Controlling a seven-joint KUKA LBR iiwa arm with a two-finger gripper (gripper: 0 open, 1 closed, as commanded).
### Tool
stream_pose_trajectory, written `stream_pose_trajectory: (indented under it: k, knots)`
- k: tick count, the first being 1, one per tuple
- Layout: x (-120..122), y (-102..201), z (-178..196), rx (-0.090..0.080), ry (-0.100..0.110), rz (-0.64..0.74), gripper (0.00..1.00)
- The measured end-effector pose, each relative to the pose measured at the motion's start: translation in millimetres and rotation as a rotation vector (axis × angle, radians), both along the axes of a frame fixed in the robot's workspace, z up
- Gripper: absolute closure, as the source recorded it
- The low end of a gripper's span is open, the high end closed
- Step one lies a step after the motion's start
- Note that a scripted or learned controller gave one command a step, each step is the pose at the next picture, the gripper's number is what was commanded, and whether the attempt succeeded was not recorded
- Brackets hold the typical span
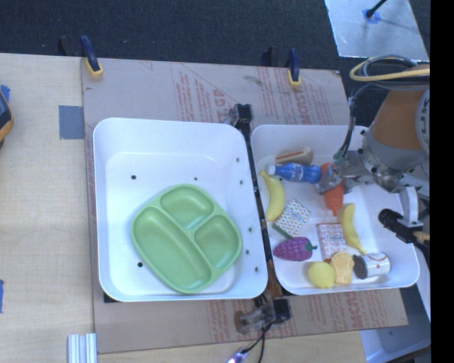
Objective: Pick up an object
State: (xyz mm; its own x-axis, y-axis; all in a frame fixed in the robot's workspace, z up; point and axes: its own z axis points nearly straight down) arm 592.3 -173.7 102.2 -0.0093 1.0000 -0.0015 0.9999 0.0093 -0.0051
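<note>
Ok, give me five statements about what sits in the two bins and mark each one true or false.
1. The green divided plastic plate lies in the left white bin. True.
2. The purple toy grape bunch lies on the green plate. False: it lies in the right white bin.
3. Two yellow toy bananas, one and the other, lie in the right bin. True.
4. The blue bottle lies at the near edge of the right bin. False: it lies toward the far side, beside the banana's tip.
5. The yellow toy lemon sits near the right bin's front edge. True.
</note>
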Motion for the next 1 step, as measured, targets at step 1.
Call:
stream_pose_trajectory:
  k: [1]
  knots:
    - [17.7,61.9,67.5,0.002,-0.003,-0.005,1.00]
